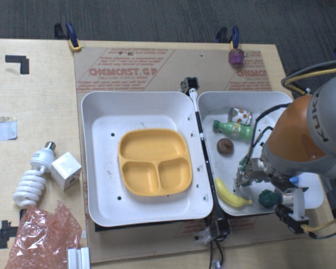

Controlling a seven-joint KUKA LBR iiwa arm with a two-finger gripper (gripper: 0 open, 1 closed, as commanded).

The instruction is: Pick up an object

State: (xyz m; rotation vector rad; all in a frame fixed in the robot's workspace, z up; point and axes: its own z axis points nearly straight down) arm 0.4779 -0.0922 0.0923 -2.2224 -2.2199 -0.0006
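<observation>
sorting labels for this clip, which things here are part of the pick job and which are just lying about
Job:
gripper
banana
green bottle
brown round piece
dark green object
spotted can
right bin

Lying about:
yellow tray
light bulb
white cube
pink plastic wrap

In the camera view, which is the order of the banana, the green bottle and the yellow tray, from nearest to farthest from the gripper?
1. The banana: just left of the gripper, at the right bin's front.
2. The green bottle: farther back in the same bin.
3. The yellow tray: in the left bin, across the divider.
</observation>
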